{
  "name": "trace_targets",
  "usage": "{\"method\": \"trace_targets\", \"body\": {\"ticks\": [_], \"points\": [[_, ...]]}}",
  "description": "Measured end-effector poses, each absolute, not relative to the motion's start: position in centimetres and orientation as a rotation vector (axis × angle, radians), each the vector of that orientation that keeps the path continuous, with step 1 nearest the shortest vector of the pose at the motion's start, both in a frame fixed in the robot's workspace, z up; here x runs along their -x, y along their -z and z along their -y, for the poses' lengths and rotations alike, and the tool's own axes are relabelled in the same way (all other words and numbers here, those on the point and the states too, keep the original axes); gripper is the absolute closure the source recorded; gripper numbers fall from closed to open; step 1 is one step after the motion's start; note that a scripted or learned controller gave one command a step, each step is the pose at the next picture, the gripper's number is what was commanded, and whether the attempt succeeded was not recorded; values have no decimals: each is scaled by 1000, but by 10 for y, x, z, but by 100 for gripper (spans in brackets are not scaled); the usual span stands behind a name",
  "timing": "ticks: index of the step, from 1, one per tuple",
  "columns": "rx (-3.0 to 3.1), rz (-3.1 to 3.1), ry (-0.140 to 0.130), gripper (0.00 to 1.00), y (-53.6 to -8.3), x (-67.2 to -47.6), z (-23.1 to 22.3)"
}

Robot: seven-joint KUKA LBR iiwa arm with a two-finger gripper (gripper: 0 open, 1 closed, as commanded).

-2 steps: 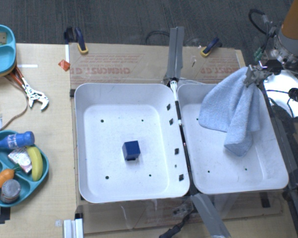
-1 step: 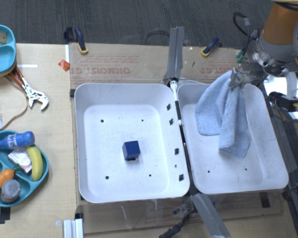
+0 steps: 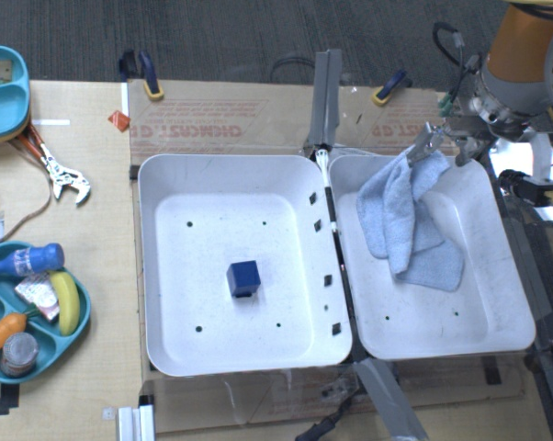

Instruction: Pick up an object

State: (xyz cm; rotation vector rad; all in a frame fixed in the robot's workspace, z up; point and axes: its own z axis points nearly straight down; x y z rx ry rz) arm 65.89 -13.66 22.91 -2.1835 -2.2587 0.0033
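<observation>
Cube (image 3: 243, 277) in left bin (image 3: 166, 200); cloth (image 3: 410, 219) in right bin (image 3: 497, 274), claw (image 3: 447, 145) at its upper corner.

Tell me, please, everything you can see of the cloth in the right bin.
The cloth is pale blue-grey and soft-looking, like terry towel. It is crumpled and folded over itself, draped from the right bin's upper back edge toward its middle. Its top corner is lifted to a peak at the gripper, pinched between the fingers, while the lower folds lie on the bin floor. Nothing else touches it.

The arm (image 3: 524, 39) is grey under a broad orange band — black cables loop beside its metal-grey wrist.
</observation>
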Motion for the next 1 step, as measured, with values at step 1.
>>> {"method": "trace_targets", "body": {"ticks": [1], "points": [[1954,2468,4,0,-96,-661,164]]}}
